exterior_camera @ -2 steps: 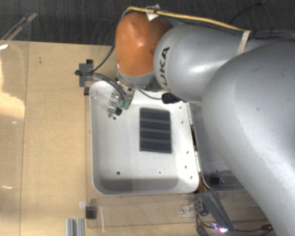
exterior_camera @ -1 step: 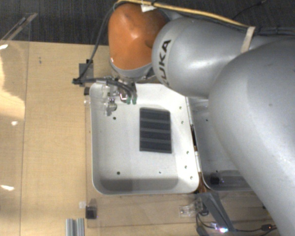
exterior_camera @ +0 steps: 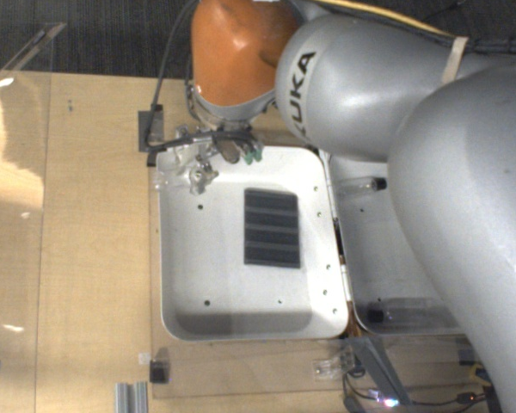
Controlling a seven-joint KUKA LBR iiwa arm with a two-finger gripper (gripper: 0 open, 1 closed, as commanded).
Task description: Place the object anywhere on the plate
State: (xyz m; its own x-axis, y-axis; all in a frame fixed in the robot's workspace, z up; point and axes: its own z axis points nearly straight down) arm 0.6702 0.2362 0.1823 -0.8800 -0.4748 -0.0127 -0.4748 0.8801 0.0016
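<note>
A dark ribbed rectangular plate (exterior_camera: 272,228) lies flat in the middle of the left white bin (exterior_camera: 189,299). My gripper (exterior_camera: 213,157) hangs below the orange wrist band over the bin's far left corner, up and to the left of the plate and apart from it. Small metal and green parts (exterior_camera: 251,155) show at the gripper's tip. I cannot make out any object between them, and the wrist hides what lies right beneath it.
The right bin (exterior_camera: 387,256) is largely covered by the grey arm (exterior_camera: 396,101). A wooden bench (exterior_camera: 69,231) spreads to the left of the bins. A small black block (exterior_camera: 159,371) sits near the front edge.
</note>
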